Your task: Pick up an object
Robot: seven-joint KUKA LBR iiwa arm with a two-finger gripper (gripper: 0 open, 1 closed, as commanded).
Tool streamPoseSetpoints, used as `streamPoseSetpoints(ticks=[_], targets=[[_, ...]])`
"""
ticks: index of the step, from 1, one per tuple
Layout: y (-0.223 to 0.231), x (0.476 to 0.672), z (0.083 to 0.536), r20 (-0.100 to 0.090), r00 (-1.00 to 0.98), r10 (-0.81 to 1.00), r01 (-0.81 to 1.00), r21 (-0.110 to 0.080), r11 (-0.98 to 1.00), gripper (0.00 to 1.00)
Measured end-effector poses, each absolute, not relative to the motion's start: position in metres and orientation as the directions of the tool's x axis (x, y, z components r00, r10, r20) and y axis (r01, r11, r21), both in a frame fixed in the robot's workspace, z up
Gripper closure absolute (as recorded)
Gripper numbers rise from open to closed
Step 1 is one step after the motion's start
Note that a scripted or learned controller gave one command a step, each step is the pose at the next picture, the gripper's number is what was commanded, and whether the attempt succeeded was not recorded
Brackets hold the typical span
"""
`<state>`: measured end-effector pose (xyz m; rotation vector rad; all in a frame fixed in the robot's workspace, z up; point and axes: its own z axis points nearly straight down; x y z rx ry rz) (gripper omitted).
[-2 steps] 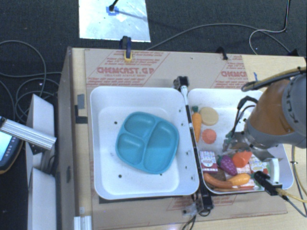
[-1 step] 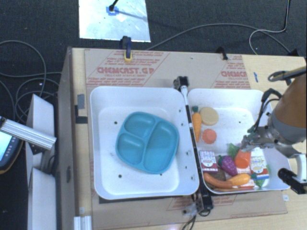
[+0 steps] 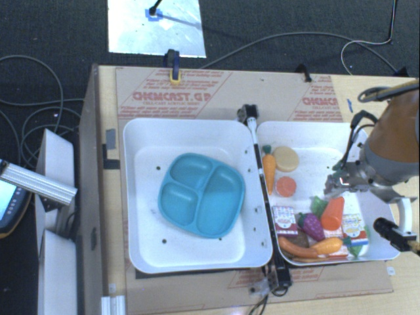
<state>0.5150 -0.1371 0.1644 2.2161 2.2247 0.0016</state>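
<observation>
The left bin (image 3: 141, 176) holds a blue plate (image 3: 201, 194) with three parts. The right bin (image 3: 315, 153), just beside the blue plate's bin, is full of toy food. Next to the wall nearest the blue plate lies a long orange carrot (image 3: 269, 169). Right of the carrot sit a pale round cookie (image 3: 286, 157) and a red-orange round slice (image 3: 286, 186). Lower down are a small red and white box (image 3: 284, 218), a purple toy (image 3: 312, 226) and a red pepper (image 3: 333, 212).

The gripper (image 3: 336, 184) hangs just above the red pepper, far from the blue plate. I cannot tell if it is open or closed, and I see nothing held in it.

To do this well, it should go straight down over the red pepper, close around its middle, then lift slowly. The toys are packed close, so it may bump the purple toy.
</observation>
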Motion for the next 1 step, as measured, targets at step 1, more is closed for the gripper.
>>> streamPoseSetpoints(ticks=[1], targets=[[-0.1712, 0.5407, 0.1541, -0.001, -0.001, 1.000, 1.000, 0.002, 0.001, 1.00]])
